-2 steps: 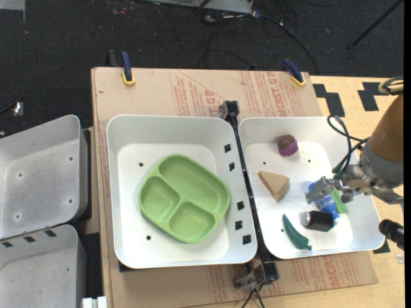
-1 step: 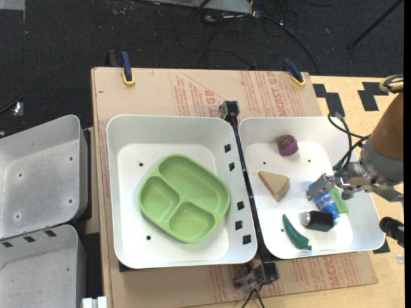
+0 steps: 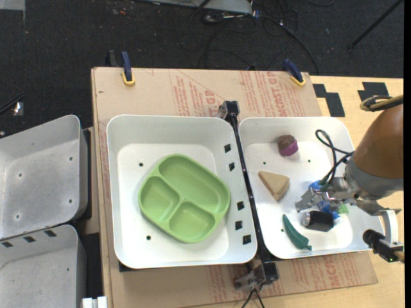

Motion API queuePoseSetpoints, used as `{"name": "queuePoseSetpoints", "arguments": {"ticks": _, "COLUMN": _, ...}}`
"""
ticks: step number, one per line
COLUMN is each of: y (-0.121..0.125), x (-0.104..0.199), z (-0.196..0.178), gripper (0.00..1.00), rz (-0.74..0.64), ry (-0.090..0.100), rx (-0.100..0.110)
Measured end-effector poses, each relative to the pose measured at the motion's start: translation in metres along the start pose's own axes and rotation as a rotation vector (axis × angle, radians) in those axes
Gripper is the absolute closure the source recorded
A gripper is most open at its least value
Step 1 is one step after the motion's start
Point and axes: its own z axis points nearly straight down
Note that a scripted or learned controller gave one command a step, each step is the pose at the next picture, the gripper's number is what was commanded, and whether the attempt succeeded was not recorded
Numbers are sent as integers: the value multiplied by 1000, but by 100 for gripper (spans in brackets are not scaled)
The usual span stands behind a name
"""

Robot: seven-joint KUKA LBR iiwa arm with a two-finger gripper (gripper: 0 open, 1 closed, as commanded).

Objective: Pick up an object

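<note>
Where the jaws hover, black object lengthwise left-right.

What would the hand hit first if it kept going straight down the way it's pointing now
Most likely the small black object directly under the hand in the right bin, near the teal curved piece. Depth is hard to judge, so it may already be touching.

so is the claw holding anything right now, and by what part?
Cannot tell. The claw is low in the right bin, over a small black object, but a grip on it isn't visible.
</note>
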Motion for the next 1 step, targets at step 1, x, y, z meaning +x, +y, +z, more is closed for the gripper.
{"name": "queuePoseSetpoints", "arguments": {"ticks": 1, "y": -1, "x": 1, "z": 38, "gripper": 0, "rz": 0, "ry": 0, "rx": -2}}
